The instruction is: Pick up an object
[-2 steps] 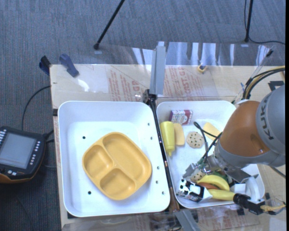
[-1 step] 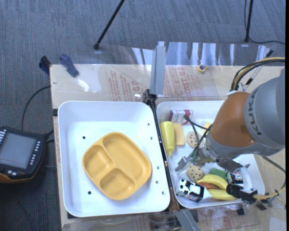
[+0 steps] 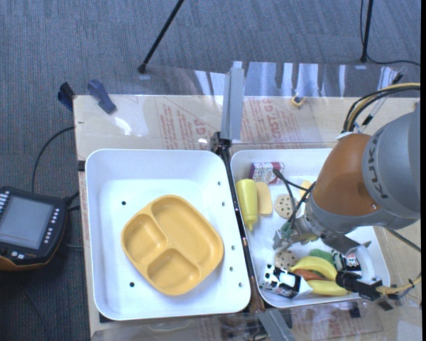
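The likeliest thing to pick is whatever lies under the end effector (image 3: 287, 234) in the right bin (image 3: 266, 298), and that looks to be the cookie (image 3: 285, 257), a round brown disc with pale dots lying flat on the bin floor just below and slightly left of the metal tip. Being round, it has no long axis to align with. Next to it toward the near wall lies a black-and-white toy (image 3: 280, 280), and to its right two bananas (image 3: 318, 268) run roughly left to right, with something green and red touching them. A second cookie (image 3: 284, 205) sits above the end effector, beside the yellow bottle (image 3: 248, 202), whose long axis runs up and down the bin along its left wall. A small red-and-white packet (image 3: 265, 170) lies near the far wall. Whether the end effector is released or clenched I cannot tell, as the wrist and orange band cover it from above; nothing is visibly held. The left bin (image 3: 99, 183) carries a yellow divided plate (image 3: 172, 244), well apart from the arm. A pendant (image 3: 21, 226) rests on the floor left of the desk (image 3: 163, 119).
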Motion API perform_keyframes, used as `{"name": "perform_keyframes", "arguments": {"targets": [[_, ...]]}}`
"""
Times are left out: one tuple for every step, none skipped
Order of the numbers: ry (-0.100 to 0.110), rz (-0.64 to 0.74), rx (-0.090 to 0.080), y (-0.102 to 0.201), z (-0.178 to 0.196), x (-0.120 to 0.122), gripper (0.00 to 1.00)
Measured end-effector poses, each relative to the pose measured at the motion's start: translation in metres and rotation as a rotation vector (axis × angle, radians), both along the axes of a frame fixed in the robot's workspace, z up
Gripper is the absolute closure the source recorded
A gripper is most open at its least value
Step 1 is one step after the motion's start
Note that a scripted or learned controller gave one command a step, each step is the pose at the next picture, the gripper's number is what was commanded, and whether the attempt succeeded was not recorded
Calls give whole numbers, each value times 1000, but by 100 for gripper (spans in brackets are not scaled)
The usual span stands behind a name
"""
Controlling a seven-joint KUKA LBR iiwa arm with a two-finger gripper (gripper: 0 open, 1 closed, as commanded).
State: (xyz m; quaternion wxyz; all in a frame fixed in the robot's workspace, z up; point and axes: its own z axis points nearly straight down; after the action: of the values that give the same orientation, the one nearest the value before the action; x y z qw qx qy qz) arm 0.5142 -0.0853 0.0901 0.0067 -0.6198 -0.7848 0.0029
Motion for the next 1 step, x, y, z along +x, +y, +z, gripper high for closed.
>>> {"name": "perform_keyframes", "arguments": {"targets": [[0, 0, 0, 0, 0, 0, 0]]}}
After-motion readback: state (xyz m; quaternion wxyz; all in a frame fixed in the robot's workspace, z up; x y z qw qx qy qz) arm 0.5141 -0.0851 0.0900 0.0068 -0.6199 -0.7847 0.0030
